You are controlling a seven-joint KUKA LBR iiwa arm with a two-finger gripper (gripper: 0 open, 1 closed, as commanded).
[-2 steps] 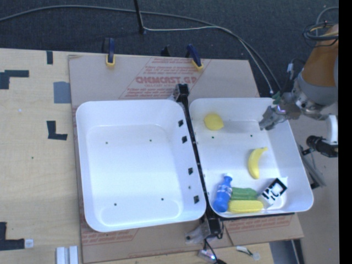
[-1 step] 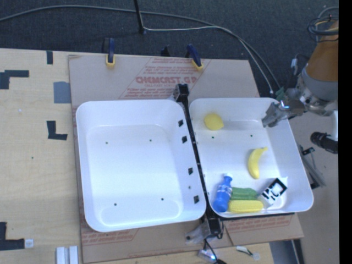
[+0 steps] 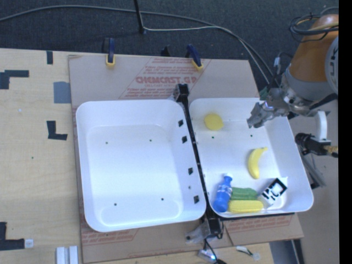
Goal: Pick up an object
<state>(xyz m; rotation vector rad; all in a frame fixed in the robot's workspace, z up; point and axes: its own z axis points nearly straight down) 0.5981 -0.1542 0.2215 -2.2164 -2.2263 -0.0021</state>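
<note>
Wooden worktop (image 3: 33,164) carries two white bins; my end effector (image 3: 258,116) hangs over the right bin's (image 3: 300,164) far end, grip state untellable; the banana (image 3: 255,162) lies just nearward, its long axis running toward me.

Two white bins, the left bin (image 3: 132,164) and the right bin (image 3: 286,147), looked like smooth moulded plastic with a soft sheen. They sat on a matt brown cardboard sheet (image 3: 159,78) printed in red, over a pale wood-grain bench (image 3: 33,147). The banana (image 3: 254,162), the round yellow piece (image 3: 213,121) and the blue bottle (image 3: 221,193) appeared to be smooth plastic. The arm (image 3: 313,65) had a glossy orange and grey casing. The floor (image 3: 66,10) looked like rough dark carpet.
</note>
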